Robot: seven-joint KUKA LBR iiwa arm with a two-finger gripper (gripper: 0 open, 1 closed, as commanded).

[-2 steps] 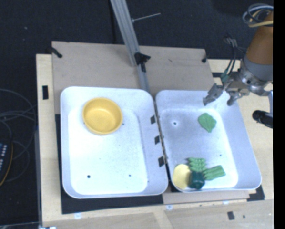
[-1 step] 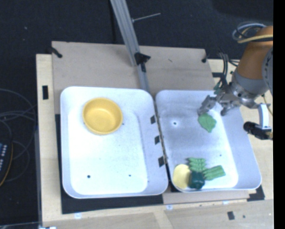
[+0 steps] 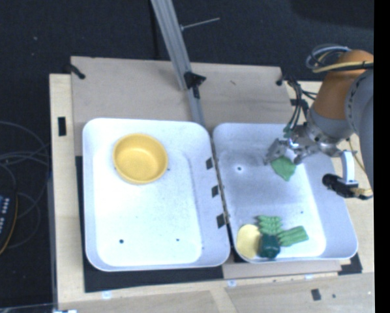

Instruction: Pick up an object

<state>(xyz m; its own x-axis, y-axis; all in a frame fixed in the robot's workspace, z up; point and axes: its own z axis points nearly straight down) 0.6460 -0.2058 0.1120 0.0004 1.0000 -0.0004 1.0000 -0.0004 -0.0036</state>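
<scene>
Left of the seam where the two white bins meet, the left bin holds a single yellow bowl, sitting upright toward that bin's far corner, well apart from the seam and from everything the arm is working on. Just right of the seam, in the right bin, a small heap lies against the near wall: one pale yellow round piece, one dark teal lump touching it, and what looks like two green toy pieces spread above and beside them, though the pile is too tangled to count with certainty. Farther right of the seam, toward the far half of that bin, the gripper sits low with a single green block directly under its tips; the block seems pinched between the fingers, and it appears tilted as if raised off the floor, probably because it stood alone and gave room to approach. The grey arm reaches in from the side farthest from the seam.
</scene>
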